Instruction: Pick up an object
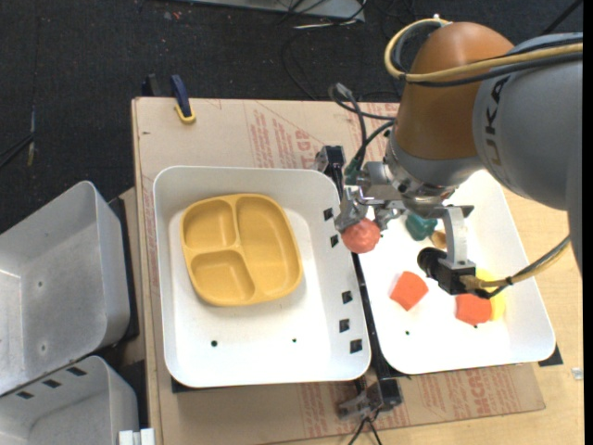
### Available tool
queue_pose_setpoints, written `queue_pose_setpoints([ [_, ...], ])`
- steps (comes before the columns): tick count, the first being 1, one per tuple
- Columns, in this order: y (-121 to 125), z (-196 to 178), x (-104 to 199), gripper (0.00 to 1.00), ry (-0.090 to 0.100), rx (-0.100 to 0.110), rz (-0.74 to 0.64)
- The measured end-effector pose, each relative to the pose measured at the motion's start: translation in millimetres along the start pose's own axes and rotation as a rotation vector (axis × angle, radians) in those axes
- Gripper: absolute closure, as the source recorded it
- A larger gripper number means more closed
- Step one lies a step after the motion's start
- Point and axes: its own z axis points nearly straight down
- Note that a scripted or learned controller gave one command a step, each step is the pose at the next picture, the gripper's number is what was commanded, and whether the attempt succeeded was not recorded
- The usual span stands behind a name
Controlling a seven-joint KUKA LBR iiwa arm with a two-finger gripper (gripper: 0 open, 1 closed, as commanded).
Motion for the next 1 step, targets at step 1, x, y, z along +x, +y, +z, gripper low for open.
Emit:
queue_pose_setpoints([
  [1,-8.8,19.0,53.7,1.0,-0.001,0.003,0.001],
])
